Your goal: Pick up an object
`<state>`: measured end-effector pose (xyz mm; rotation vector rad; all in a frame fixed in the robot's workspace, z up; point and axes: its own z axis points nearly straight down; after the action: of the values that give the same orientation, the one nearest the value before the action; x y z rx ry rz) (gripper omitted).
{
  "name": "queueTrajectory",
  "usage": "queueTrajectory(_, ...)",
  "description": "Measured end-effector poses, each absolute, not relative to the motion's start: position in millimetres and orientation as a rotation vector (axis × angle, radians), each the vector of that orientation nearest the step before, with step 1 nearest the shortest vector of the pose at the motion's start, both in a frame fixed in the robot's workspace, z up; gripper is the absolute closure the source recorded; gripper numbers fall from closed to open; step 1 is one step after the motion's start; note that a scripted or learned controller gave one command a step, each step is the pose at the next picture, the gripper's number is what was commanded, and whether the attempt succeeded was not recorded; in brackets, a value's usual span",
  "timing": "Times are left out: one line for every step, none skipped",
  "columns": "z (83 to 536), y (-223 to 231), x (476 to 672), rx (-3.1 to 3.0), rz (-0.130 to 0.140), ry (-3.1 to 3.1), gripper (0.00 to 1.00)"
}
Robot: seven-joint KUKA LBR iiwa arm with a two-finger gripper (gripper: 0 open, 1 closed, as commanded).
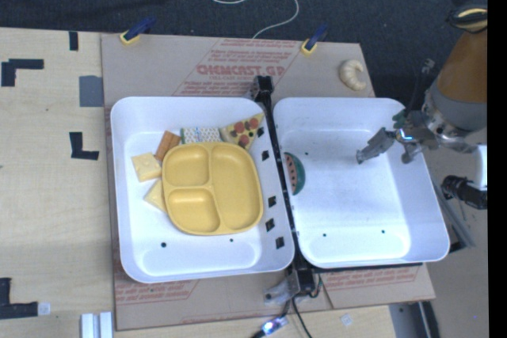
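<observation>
My gripper (pixel 385 155) hangs over the right part of the right bin (pixel 356 249), open, with nothing between its fingers. A small watermelon-slice toy (pixel 296 172) lies at that bin's left wall, well to the left of the gripper. In the left bin (pixel 135 249) a yellow divided plate (pixel 212 187) fills the middle. Around its upper left lie a pale cracker (pixel 146 166), a brown cracker (pixel 167 143), a patterned piece (pixel 200 134) and a pizza-slice toy (pixel 244 128).
A beige lump (pixel 353 74) rests on the cardboard behind the right bin. Two clips (pixel 136 30) (pixel 314 38) hold the cardboard's far edge. A white cable (pixel 253 0) loops over the dark cloth at the back.
</observation>
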<state>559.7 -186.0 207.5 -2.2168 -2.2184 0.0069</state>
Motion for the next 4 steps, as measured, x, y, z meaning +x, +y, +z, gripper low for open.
queueTrajectory(143,-184,560.0,-2.216,0.006,-2.219,0.00)
queueTrajectory(88,-183,558.6,-2.216,0.006,-2.219,0.00)
queueTrajectory(101,-182,559.7,-2.216,0.003,-2.222,1.00)
queueTrajectory(144,-182,563.6,-2.221,-0.002,-2.224,1.00)
